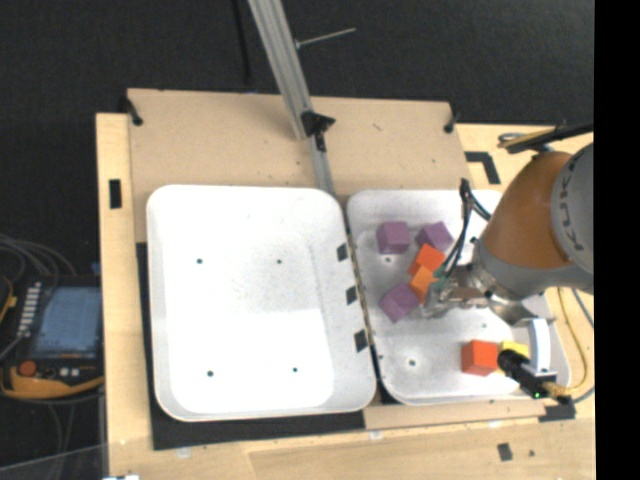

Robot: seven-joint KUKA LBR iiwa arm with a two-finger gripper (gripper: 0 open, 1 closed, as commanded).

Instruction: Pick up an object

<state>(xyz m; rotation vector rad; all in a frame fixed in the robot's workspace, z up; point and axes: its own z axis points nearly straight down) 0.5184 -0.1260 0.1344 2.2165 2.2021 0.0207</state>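
Camera view, from above at a slant: two shallow white bins lie side by side on the bench, the left bin point(245, 298) bare of objects, the right bin point(420, 368) holding a loose cluster of small blocks. The arm point(540, 228), grey with an orange band, reaches in from the right and is lowered over the middle of the right bin, its gripper point(437, 296) at the cluster. Candidate objects: two purple blocks at the far side, point(393, 236) and point(436, 236); an orange block point(427, 259) just below them; a smaller orange piece point(421, 279) touching the gripper tip; a third purple block point(398, 302) just beside it on the left; and a lone orange block point(481, 357) well apart, near the front wall. Whether the gripper is spread or pressed together cannot be told, since the wrist hides its tip. Judgement: the step in hand is the descent and closure; it would go best by centring on a single block, as the crowded neighbours may jam or deflect the grasp, whereas the lone orange block offers free sides
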